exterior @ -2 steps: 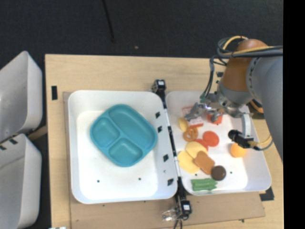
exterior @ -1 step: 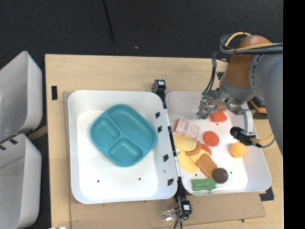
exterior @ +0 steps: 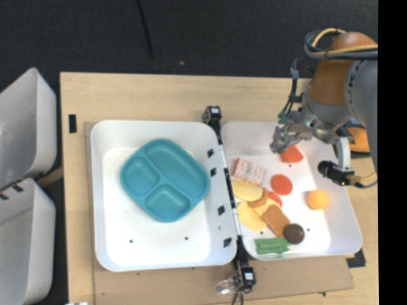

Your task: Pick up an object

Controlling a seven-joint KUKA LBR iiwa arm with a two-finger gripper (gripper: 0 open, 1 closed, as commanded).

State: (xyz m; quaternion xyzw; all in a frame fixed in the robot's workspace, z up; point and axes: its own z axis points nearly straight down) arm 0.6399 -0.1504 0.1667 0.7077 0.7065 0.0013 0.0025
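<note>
The gripper hangs low over the right bin, directly above a red piece, apparently lining up a grasp, though its grip is unreadable.

Grey arm, wrist angled down

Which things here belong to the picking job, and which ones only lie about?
Belong to the job:
- pincer, low in the right bin
- red piece just beside it
- other food toys there: orange ball, red disc, green block, brown ball

Only lying about:
- teal divided plate in the left bin
</note>
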